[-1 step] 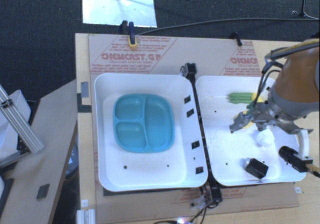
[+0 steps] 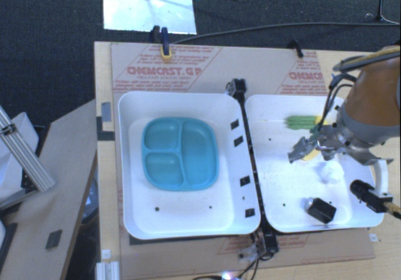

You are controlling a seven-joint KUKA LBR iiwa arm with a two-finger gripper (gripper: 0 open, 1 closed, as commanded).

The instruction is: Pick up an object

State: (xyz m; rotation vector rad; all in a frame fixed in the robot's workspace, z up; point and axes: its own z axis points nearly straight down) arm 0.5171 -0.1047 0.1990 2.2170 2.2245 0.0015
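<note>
Over the right bin (image 2: 276,222), at the frame's right edge, the gripper (image 2: 307,149) hangs low; whether its pincer is released or clenched I cannot tell. Candidate objects lie loose in that bin: a green item (image 2: 299,123), a yellow piece (image 2: 311,153) beside the gripper, a white lump (image 2: 331,173), a black block (image 2: 321,210). Nothing looks lifted, so the pick seems not yet done.

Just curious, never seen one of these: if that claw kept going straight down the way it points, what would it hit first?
Probably the yellow object beneath the gripper, or else the right bin's white floor; height is hard to judge from above.
</note>
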